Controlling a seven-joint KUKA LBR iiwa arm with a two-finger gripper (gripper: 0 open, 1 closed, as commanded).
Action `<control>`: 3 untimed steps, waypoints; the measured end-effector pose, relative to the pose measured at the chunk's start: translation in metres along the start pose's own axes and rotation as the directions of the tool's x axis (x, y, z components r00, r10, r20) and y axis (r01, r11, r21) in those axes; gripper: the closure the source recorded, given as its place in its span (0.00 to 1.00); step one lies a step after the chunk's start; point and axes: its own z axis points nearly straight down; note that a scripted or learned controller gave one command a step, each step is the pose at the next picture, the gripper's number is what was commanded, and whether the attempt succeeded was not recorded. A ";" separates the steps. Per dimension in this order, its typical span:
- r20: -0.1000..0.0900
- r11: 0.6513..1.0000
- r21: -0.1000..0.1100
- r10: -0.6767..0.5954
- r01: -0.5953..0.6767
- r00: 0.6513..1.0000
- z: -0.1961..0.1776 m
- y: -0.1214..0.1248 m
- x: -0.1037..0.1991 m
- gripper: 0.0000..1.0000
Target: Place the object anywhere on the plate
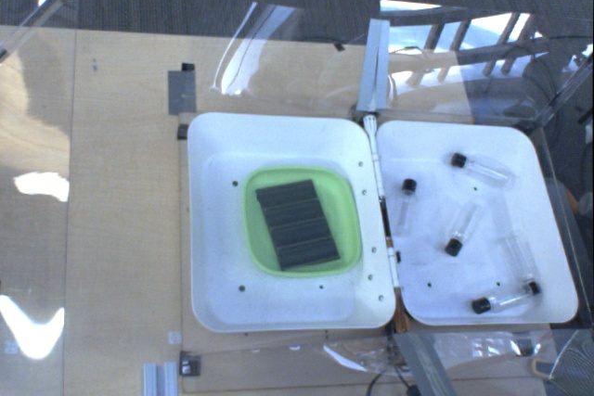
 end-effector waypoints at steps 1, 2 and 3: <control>0.000 0.998 0.007 -0.056 0.056 0.998 0.113 0.020 0.018 0.00; -0.001 1.000 0.006 0.006 -0.006 1.000 0.123 0.012 0.013 0.00; 0.001 0.998 0.007 0.059 -0.059 0.998 0.150 0.032 0.040 0.00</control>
